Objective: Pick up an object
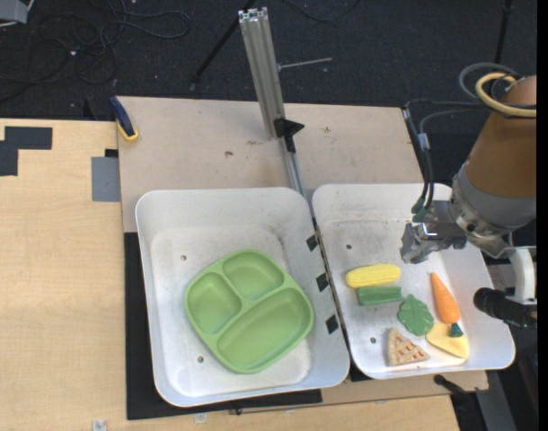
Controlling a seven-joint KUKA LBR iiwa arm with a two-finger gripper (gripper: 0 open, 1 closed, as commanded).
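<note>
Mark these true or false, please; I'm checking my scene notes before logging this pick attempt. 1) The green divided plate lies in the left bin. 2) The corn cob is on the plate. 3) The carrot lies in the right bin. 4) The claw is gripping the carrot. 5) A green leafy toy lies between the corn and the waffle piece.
1) True: the green divided plate lies in the left bin.
2) False: the corn cob lies in the right bin, apart from the plate.
3) True: the carrot lies there, near the bin's right side.
4) False: the claw hangs above the bin, apart from the carrot.
5) True: the green leafy toy lies between corn and waffle piece.
</note>
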